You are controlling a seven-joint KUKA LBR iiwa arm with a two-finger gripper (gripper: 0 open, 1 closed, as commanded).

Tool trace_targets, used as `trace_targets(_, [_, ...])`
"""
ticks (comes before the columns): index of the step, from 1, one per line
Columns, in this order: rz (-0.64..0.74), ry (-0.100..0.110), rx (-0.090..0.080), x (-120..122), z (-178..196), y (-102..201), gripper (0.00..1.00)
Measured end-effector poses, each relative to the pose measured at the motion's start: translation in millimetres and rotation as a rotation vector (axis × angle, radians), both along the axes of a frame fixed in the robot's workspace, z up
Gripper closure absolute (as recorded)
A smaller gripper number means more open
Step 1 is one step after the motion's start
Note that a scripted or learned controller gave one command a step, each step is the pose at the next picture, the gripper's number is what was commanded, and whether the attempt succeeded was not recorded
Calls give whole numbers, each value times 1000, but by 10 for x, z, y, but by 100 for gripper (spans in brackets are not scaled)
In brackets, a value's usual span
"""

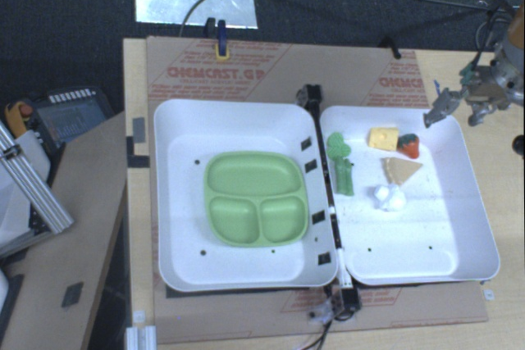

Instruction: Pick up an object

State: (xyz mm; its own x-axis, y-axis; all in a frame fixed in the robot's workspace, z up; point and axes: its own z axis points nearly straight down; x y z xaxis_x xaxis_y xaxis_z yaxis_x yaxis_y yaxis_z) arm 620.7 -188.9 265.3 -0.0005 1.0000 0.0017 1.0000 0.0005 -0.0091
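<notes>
Red lettering on the cardboard sheet (246, 71) under the bins reads "CHEMCAST GP". The end effector (456, 109) hangs at the right edge of the frame, above the right bin's (459, 250) upper right corner, fingers spread and holding nothing. The yellow block (382, 138), red-and-green piece (408, 146), tan wedge (401, 170) and white lump (390, 197) lie to its lower left, the nearest just beside it. A green toy (340, 162) lies along the divider. The left bin (176, 176) holds a green divided tray (255, 198)
</notes>
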Motion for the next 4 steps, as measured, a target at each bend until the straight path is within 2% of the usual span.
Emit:
trace_targets(1, [3,-11,-3,21,69,7,0])
trace_targets(2, [1,-6,-1,-12,-551,30,0])
trace_targets(4, [0,-10,-1,63,-1747,-56,0])
